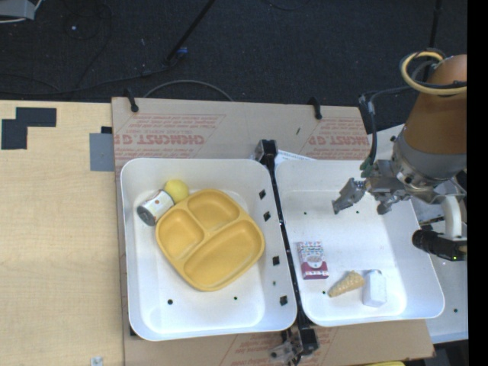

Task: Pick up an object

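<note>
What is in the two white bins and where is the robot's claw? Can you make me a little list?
left bin: yellow divided tray, small yellow ball, grey and white can on its side
right bin: red and white packet, tan cone-shaped piece, white block
claw: over the right bin's far part, apart from the three things
claw holding: nothing seen between its fingers
</note>
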{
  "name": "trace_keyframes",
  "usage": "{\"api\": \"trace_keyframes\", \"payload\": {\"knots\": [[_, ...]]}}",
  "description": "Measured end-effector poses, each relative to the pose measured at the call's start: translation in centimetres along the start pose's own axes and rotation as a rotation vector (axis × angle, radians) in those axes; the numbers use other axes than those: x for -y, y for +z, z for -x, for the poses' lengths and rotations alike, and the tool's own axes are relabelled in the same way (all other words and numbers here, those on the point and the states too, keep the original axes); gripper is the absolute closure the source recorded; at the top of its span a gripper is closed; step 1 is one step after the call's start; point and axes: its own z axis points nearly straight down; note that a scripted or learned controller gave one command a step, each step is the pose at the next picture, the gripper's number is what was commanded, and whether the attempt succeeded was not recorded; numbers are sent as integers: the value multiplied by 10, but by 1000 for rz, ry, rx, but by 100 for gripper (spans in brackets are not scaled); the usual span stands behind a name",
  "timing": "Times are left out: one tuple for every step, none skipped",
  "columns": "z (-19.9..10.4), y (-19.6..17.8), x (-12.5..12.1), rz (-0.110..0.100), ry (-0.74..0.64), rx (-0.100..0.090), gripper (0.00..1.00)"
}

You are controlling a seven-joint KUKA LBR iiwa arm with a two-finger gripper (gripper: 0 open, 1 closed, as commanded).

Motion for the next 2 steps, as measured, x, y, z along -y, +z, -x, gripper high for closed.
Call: {"api": "trace_keyframes", "payload": {"knots": [[0,-7,-2,13,-2,2,0],[-4,42,6,8,-1,1,0]]}}
